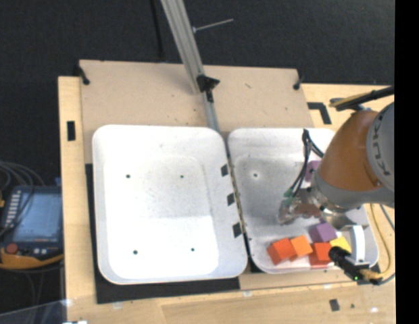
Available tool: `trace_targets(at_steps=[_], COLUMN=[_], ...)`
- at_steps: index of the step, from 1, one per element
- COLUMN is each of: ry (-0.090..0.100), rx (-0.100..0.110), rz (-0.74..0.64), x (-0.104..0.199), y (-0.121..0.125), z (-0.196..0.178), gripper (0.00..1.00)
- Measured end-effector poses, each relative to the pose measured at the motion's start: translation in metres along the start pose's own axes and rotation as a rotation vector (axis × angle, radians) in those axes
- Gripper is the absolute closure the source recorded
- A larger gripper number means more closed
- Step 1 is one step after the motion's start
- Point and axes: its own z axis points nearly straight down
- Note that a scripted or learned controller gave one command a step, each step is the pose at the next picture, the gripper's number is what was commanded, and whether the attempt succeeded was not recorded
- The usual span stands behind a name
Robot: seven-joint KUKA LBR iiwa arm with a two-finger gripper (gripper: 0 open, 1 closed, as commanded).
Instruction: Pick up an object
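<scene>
My gripper [295, 212] hangs low inside the right bin [260, 164], below the arm's orange band, just above and left of a cluster of blocks. An orange-red block [282, 250] lies at the bin's front, with an orange block [302, 245] and another orange-red one [321, 253] beside it. A purple block [324, 232] sits behind them, and a yellow piece [341, 243] shows at its right. The arm hides the bin's right side.
The left bin [162, 201] lies alongside, parted from the right one by a rim with black clips. A slanted metal rod [186, 39] rises behind the bins. A screen unit [30, 221] sits off the bench's left edge.
</scene>
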Motion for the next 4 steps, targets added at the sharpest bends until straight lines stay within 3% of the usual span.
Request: trace_targets(at_steps=[2,4], ry=[-0.001,0.003], rx=[0.001,0.004], rz=[-0.011,-0.018], x=[-0.003,0.101], y=[-0.006,0.019], z=[-0.104,-0.116], gripper=[1.00,1.00])
